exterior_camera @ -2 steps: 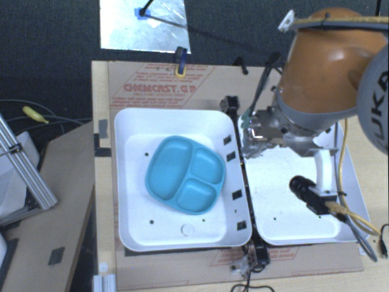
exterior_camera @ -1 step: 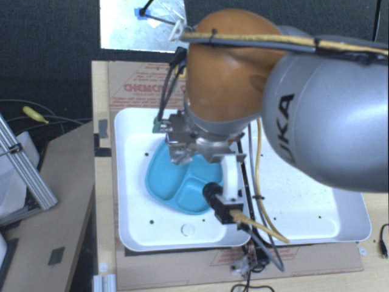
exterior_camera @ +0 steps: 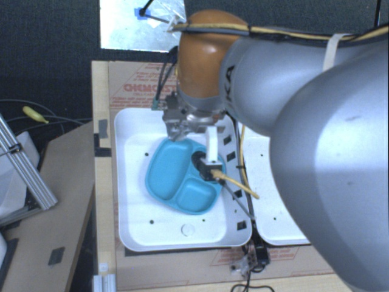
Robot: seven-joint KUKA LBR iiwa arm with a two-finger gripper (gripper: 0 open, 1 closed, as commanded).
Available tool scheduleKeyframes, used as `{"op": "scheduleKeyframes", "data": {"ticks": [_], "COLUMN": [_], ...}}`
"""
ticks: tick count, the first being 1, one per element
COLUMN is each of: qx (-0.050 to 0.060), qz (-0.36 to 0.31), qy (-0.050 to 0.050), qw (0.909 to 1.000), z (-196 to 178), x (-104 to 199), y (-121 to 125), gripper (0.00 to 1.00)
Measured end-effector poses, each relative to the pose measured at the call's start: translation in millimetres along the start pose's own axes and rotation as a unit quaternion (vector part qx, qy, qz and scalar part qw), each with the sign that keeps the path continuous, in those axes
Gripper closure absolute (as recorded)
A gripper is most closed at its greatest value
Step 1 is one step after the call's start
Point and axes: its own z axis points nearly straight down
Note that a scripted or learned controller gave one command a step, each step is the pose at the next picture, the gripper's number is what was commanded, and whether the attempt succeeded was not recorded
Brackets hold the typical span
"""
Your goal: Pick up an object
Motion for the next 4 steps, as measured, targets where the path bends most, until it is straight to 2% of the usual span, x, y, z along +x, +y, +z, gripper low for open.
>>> {"op": "scheduleKeyframes", "data": {"ticks": [1,2,3,4], "qx": [-0.002,-0.002,-0.009,0.007], "qz": [-0.001,-0.001,-0.003,-0.005], "qy": [0.003,0.002,0.004,0.000], "qw": [1.0000,1.0000,0.9999,1.0000], "z": [-97.2,-157.0,-308.1,-162.6], "x": [-28.0,-54.6,-83.0,-34.9], "y": [-69.4,-101.4,-102.4,-119.8], "gripper": [1.00,1.00,1.00,1.00]}}
